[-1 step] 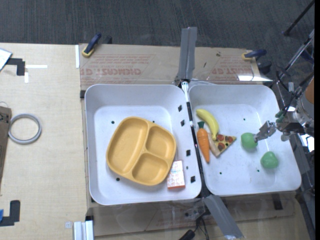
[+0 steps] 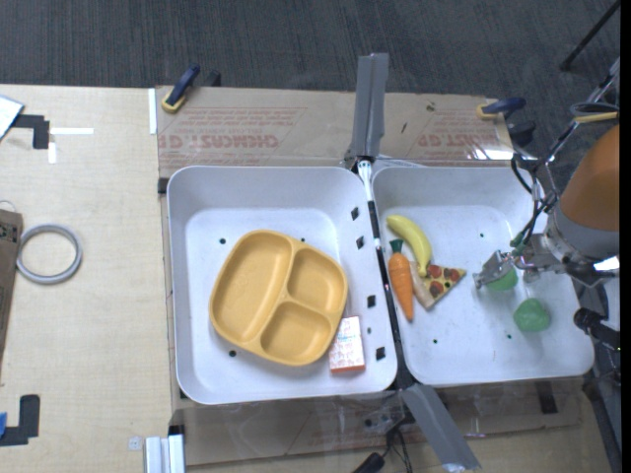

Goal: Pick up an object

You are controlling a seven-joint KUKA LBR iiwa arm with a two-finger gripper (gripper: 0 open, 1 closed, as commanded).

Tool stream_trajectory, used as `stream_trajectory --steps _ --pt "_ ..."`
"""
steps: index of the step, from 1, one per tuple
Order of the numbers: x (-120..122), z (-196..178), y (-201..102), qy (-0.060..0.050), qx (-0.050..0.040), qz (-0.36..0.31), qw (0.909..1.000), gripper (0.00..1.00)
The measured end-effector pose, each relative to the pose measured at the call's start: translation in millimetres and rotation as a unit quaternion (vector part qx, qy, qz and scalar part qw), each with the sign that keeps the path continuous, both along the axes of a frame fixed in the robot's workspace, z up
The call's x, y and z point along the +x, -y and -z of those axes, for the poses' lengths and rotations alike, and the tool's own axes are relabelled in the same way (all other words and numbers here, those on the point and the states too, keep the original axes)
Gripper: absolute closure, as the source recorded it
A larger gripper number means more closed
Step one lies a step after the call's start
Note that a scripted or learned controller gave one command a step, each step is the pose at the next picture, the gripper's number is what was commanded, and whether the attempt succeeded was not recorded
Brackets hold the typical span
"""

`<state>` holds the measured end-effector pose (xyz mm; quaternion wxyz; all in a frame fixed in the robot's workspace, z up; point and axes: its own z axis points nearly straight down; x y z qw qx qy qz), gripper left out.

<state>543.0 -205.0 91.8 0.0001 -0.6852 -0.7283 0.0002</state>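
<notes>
Fingers point(image 2: 490, 274) grasping small green object point(image 2: 504, 279), right bin point(image 2: 493, 368), green ball point(image 2: 532, 314) at four o'clock, apart.

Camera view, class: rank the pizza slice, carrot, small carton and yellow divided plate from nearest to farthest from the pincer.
From the pincer:
1. Pizza slice, right bin.
2. Carrot, right bin's left wall.
3. Small carton, left bin.
4. Yellow divided plate, left bin's middle.

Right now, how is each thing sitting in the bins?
yellow tray: flat in left bin, nothing on it
small carton: lying beside the tray
banana: lying in right bin
carrot: lying beside banana
pizza slice: lying flat
green ball: resting loose
gripper: low, at a green thing
</notes>
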Motion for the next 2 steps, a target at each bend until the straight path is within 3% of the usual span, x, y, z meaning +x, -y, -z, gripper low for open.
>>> stream_trajectory --steps 1,2 --pt "0 -9 1 0.0 -0.0002 0.002 1.0 1.0" --pt "2 -104 -25 0.0 -0.0008 0.11 0.994 1.0"
